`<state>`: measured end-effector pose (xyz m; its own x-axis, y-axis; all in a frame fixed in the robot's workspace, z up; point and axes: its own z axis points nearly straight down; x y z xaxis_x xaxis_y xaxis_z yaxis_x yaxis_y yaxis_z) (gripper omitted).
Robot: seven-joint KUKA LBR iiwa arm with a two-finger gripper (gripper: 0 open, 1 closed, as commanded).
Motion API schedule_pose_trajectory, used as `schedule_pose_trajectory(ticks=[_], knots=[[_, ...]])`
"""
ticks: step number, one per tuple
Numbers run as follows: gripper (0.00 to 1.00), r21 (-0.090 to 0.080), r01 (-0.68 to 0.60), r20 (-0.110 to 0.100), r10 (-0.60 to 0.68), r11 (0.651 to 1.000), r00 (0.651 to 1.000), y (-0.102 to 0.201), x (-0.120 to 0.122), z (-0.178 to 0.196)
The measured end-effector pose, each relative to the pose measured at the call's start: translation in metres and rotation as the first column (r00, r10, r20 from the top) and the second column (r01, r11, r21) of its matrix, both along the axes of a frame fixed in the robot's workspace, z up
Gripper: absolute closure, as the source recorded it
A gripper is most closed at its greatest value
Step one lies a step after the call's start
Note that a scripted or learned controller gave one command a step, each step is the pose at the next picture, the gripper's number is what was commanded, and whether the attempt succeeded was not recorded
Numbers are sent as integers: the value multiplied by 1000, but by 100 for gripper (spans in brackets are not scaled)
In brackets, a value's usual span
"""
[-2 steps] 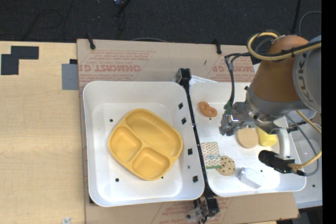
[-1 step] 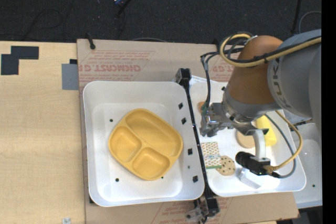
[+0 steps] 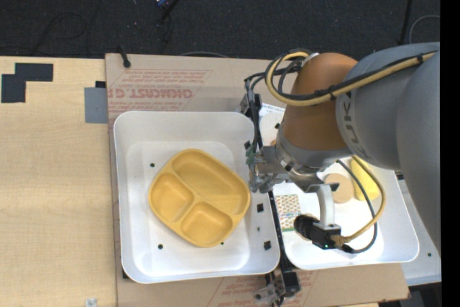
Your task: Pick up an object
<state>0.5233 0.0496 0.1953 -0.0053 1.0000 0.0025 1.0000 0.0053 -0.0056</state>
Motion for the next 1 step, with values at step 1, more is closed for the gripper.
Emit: schedule_pose_trajectory(ticks=[1], knots=[[100,-1,0,2,0,1000,1000,49,4,1]])
